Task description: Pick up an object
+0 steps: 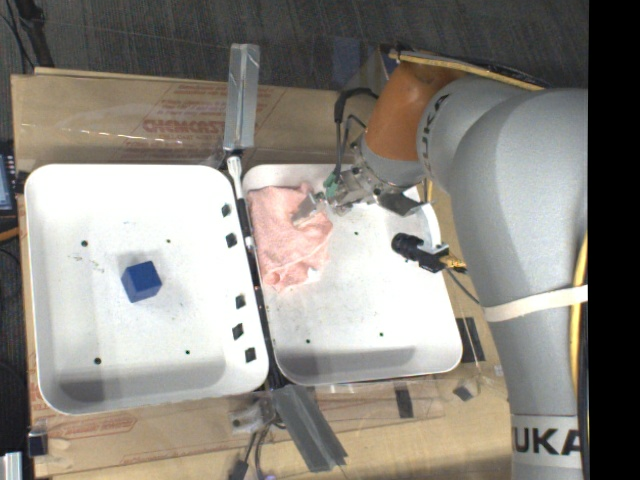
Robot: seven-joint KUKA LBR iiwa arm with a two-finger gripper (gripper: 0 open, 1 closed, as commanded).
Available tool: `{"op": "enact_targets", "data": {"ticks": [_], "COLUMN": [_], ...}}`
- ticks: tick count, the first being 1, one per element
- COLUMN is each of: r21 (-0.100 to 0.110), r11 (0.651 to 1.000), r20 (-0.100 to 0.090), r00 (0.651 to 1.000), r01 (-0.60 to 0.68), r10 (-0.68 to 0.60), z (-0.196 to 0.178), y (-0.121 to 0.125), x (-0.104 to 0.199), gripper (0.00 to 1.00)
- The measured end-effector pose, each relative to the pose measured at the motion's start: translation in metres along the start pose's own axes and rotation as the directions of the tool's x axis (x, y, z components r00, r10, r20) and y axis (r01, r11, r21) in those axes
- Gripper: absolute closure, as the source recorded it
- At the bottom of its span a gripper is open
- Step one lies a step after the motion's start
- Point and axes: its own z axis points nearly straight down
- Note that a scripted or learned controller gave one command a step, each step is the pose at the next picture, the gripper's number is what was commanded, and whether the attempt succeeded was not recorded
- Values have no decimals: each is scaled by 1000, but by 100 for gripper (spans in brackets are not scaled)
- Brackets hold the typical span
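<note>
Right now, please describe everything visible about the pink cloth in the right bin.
The pink cloth is a soft, crumpled fabric, pale pink with lighter folds. It lies bunched in the upper left part of the right bin, along the wall next to the left bin. Its upper right edge reaches the gripper, which is right at it; whether the cloth is actually grasped cannot be seen.

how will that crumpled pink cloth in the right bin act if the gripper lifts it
The crumpled pink cloth looks soft and folded, so it would probably droop and hang rather than hold its shape. It seems light. Lying bunched against the right white bin wall, it may drag or unfold when pulled.
</note>
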Motion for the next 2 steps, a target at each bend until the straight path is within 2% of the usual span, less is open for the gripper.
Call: {"op": "enact_targets", "data": {"ticks": [1,2], "r21": [1,2], "r11": [1000,981], "r20": [0,-1], "r00": [1000,981], "r01": [4,195], "r10": [-4,-195], "z": [-11,-92], "y": [1,6], "x": [0,24], "gripper": [100,100]}}
